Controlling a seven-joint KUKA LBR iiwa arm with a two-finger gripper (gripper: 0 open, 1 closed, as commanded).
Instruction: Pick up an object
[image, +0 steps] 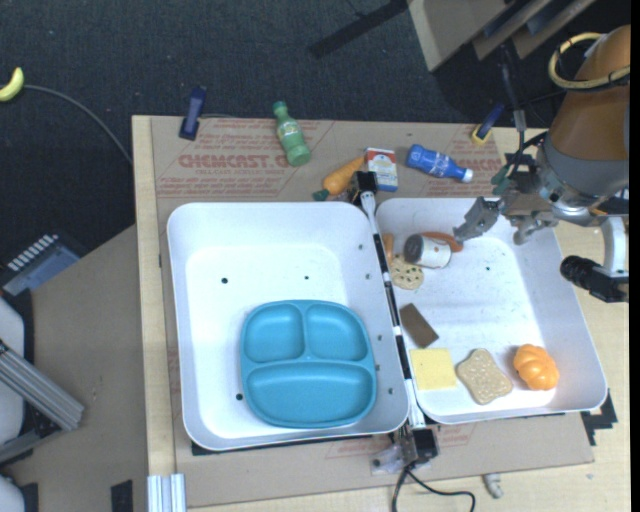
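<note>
The right bin (560, 300) holds several small items: a white and brown can (430, 250) on its side, a round cookie (405, 272), a brown slab (418, 325), a yellow square (433, 368), a bread slice (485, 375) and an orange (537, 367). My gripper (503, 222) hangs over the bin's far edge, up and to the right of the can. Its two grey fingers (478, 219) are spread open with nothing between them. The grey arm enters from the upper right.
A blue divided plate (308, 362) lies in the left bin (200, 300). Behind the bins on the board lie a green bottle (292, 135), a blue bottle (438, 163), a carrot (345, 175), a small carton (381, 168) and a blue marker (192, 112).
</note>
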